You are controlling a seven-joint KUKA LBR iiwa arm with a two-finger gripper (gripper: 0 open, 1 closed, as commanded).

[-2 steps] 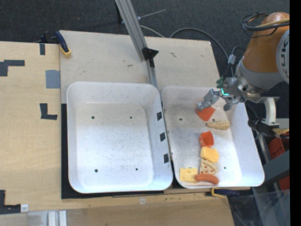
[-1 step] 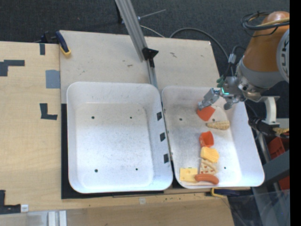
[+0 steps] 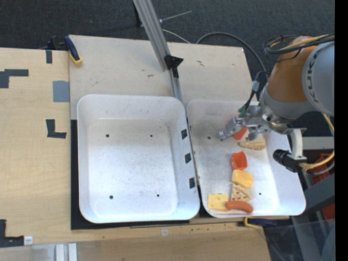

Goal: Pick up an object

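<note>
Left bin (image 3: 130, 211) lies open; right bin (image 3: 215, 145) (near half) crowded with food pieces (image 3: 239, 178).

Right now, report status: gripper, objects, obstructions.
Gripper low over right bin, nothing visibly held. Toy food pieces clustered beside it: orange piece, yellow block, sausage. Nothing obstructing.

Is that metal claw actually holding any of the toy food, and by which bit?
Cannot be told. The gripper sits in the right bin against a small orange-red piece, but no grasp is visible.

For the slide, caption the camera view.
Gripper hovers over the right bin above toy food pieces.
</note>
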